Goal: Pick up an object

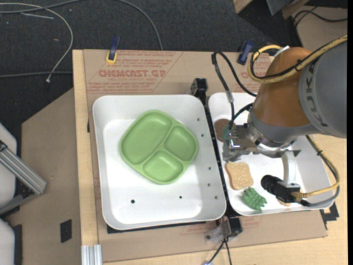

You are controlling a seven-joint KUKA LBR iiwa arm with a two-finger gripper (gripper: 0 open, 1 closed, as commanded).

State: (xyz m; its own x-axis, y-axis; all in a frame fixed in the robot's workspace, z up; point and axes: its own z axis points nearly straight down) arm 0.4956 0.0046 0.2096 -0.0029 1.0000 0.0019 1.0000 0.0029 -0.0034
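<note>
A tan slice of toy bread is lying flat in the right bin, close to that bin's left wall and toward its near half. Just below and to the right of it, a small green leafy toy is sitting near the bin's front edge, almost touching the bread's lower corner. A brown round piece is showing farther back along the same wall, partly covered by the arm's hardware.

The gripper is hanging over the right bin's left side, between the brown piece and the bread. The bread is lying just in front of it, toward the camera, clear of the metal parts and not between them. Whether the jaws are apart or together cannot be told, since the wrist and cables are covering them. The grey arm with its orange band is reaching in from the right and hiding much of the bin's back half. A black fitting with a yellow cable is dangling beside the green toy.

In the left bin, a green divided plate with three compartments is resting near the middle, turned at an angle. Both bins are sitting on a cardboard sheet with red lettering.
</note>
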